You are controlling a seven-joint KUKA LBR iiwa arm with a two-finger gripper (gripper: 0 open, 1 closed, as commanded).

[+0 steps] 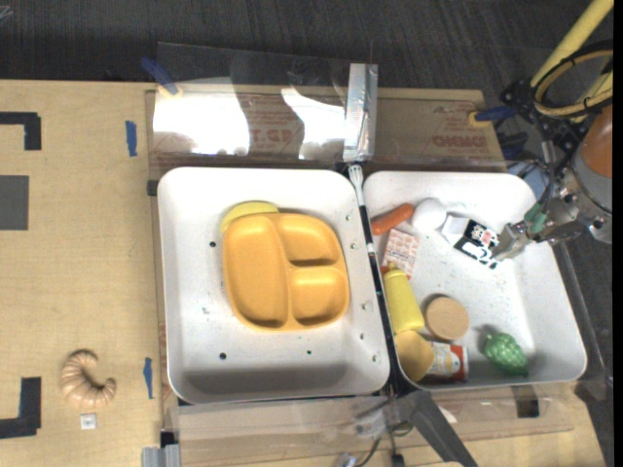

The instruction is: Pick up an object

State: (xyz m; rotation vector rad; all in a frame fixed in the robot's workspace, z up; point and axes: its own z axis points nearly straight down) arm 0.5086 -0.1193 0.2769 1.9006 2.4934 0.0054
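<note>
My gripper (513,238) hangs over the right bin (550,300), near its upper right wall, reaching in from the right. Just left of its tip lies a small black-and-white box (474,239); I cannot tell whether they touch. The same bin holds an orange carrot-like piece (392,218), a white lump (426,213), a patterned packet (400,251), a yellow bottle (401,300), a can with a tan lid (448,319) and a green knobbly object (505,351).
The left bin (185,261) bears a yellow-orange divided plate (284,268). A tan curled object (88,377) lies on the bench at the lower left. Yellow hose and cables (574,47) run at the upper right.
</note>
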